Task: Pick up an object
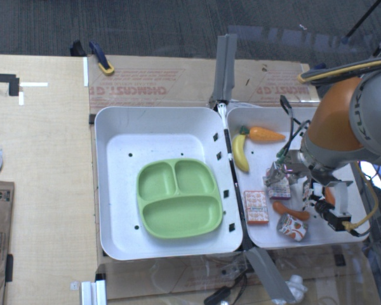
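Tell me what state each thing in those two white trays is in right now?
green divided plate: flat, right way up, nothing on it
banana: lying by the divider
carrot: lying flat
small box: lying flat
gripper: down among the items

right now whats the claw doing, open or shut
claw: low in the right bin over the small packet; open or shut cannot be told.

Arm cut by right edge; jaws hidden.
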Robot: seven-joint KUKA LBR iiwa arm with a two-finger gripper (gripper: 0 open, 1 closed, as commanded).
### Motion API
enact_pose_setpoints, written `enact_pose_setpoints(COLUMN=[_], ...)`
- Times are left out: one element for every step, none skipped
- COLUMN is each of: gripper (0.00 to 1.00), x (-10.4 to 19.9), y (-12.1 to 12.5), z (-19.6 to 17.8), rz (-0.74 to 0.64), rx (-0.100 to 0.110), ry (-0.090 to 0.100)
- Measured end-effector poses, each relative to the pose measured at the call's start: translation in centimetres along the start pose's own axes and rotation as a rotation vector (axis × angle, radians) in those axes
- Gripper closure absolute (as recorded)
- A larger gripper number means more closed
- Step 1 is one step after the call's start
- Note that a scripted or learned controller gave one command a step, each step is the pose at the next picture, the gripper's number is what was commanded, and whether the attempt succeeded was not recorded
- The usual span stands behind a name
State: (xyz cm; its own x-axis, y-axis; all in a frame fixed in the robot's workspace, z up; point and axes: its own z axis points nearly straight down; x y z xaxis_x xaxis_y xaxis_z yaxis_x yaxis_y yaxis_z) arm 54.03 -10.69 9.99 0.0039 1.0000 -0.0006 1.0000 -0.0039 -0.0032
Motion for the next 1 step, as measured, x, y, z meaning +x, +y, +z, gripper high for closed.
enact_pose_setpoints(gripper=[1.0], x=[5.57], y=[5.1], z=[-13.53], rz=[0.043], rx=[-0.002], ry=[-0.001])
